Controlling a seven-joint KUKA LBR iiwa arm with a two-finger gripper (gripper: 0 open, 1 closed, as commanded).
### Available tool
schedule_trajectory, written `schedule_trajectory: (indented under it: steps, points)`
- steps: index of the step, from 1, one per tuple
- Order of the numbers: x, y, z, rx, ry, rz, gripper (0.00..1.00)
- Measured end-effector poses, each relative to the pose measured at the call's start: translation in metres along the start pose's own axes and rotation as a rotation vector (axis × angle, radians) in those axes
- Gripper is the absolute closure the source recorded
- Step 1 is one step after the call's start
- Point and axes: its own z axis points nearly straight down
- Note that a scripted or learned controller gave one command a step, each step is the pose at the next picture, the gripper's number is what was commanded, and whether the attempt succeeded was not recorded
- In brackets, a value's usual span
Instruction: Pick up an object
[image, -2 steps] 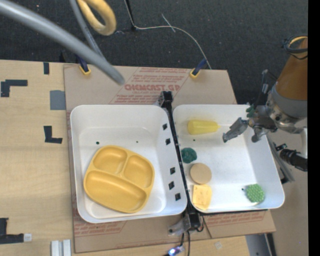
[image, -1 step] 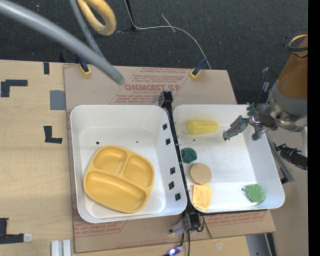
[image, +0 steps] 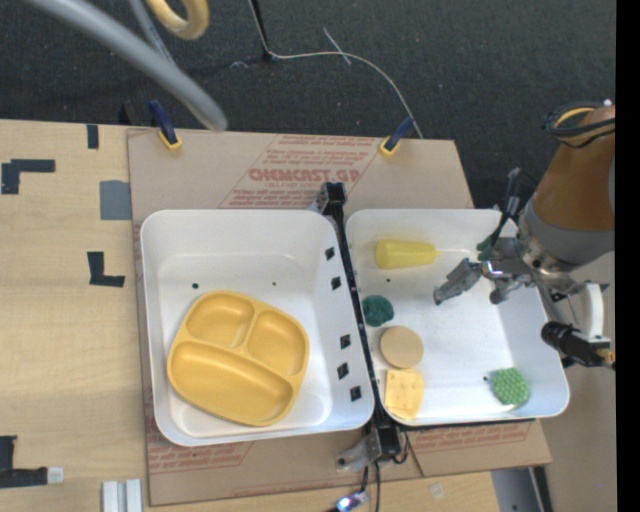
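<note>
The right bin (image: 452, 408) holds several small objects. A yellow oblong piece (image: 405, 254) lies at its back left, and a dark green round piece (image: 377, 310) sits by the divider. In front of that are a tan disc (image: 402, 347) and a pale yellow wedge (image: 404, 393). A bright green bumpy piece (image: 509, 386) rests in the front right corner. My gripper (image: 473, 289) hangs over the middle right of this bin, open, with nothing between its fingers. It is to the right of the yellow oblong piece and apart from every object.
The left bin (image: 165, 240) bears a yellow divided plate (image: 238, 355). A black divider rail (image: 345, 300) runs between the bins. The arm's grey and orange body (image: 575, 190) overhangs the right bin's right wall. Both bins rest on cardboard (image: 290, 175).
</note>
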Motion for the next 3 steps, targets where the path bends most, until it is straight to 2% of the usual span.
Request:
schedule_trajectory:
  steps: [2, 3]
  points:
    - [0.006, 0.001, 0.091, 0.002, 0.001, -0.001, 0.00]
    - [0.006, 0.002, 0.079, 0.000, 0.000, -0.002, 1.00]
